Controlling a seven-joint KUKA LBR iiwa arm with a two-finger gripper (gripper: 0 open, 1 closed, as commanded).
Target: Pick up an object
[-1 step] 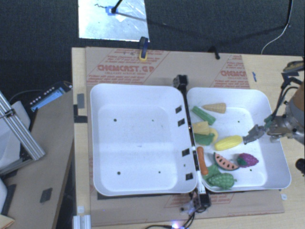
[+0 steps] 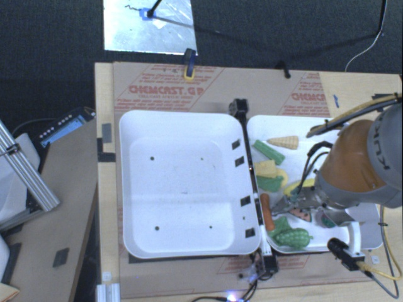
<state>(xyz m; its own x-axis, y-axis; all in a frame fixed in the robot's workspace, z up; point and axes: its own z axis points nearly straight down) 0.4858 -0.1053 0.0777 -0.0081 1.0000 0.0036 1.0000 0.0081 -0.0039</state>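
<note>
Several toy foods crowd the right bin (image 2: 368, 234), and the gripper (image 2: 301, 207) hangs low among them, reached in from the right under the grey arm (image 2: 359, 168). Whether anything sits between its fingers I cannot tell; the wrist and cables hide them, so nothing can be called held.

Taking the gripper as the landmark: the orange carrot-like piece (image 2: 267, 211) lies just to its left, hard against the divider between the bins, its long axis running roughly up and down the view, parallel to that divider. The bumpy green piece (image 2: 291, 236) lies just below the gripper, near the bin's lower edge, its length running left to right. The yellow corn (image 2: 267, 168) and the green piece (image 2: 271, 182) under it lie up and to the left. The cone (image 2: 283, 143) lies well above.

My judgement: the bumpy green piece and the carrot-like piece are the nearest candidates, and the carrot's closeness to the wall leaves little room for a finger on that side.
</note>
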